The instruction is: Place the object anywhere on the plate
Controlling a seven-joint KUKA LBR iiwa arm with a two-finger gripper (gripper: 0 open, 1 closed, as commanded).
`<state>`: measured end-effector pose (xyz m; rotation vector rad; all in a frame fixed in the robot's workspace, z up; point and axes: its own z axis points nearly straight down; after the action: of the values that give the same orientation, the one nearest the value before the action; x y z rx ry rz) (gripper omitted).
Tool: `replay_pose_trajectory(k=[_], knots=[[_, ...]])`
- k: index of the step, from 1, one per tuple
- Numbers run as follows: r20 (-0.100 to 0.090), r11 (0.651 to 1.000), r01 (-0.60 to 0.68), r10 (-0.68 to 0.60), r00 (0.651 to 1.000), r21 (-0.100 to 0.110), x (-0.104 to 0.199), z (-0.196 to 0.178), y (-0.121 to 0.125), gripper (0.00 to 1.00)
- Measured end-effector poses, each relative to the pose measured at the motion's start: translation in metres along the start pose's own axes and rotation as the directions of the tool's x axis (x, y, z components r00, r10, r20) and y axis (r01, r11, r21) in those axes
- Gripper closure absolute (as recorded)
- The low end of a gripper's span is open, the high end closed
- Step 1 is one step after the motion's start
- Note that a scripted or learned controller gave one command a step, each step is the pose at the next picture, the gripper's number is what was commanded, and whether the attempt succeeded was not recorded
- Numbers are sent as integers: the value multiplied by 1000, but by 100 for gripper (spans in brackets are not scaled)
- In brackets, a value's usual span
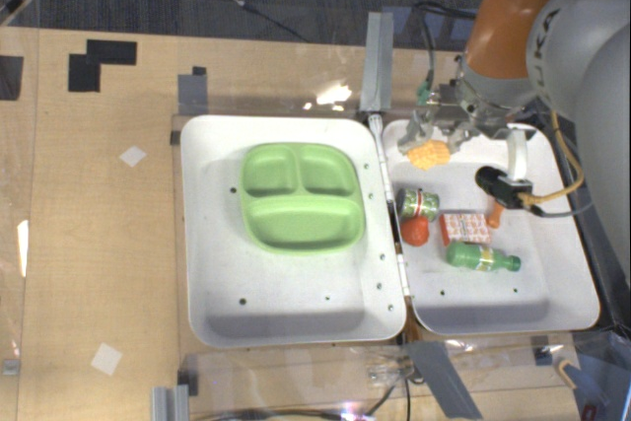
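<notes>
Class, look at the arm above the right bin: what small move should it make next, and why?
Probably carry the yellow-orange object leftward toward the green plate. The gripper sits right over that object near the right bin's far-left corner, though a firm hold can't be confirmed, and the plate lies in the left bin.

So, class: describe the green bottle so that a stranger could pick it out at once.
Find the right bin, the one crowded with small items. Nearest its front edge lies the green bottle, on its side, below a red-and-white box. Nothing else there is green and bottle-shaped.
</notes>
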<state>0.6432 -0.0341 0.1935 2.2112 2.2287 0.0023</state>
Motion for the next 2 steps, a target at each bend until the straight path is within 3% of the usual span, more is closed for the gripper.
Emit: replay_pose_trajectory(k=[1, 2], knots=[[-1, 1000, -2, 2, 1000, 0, 60, -10, -35, 100], [-1, 1000, -2, 2, 1000, 3, 126, 11, 4, 100]])
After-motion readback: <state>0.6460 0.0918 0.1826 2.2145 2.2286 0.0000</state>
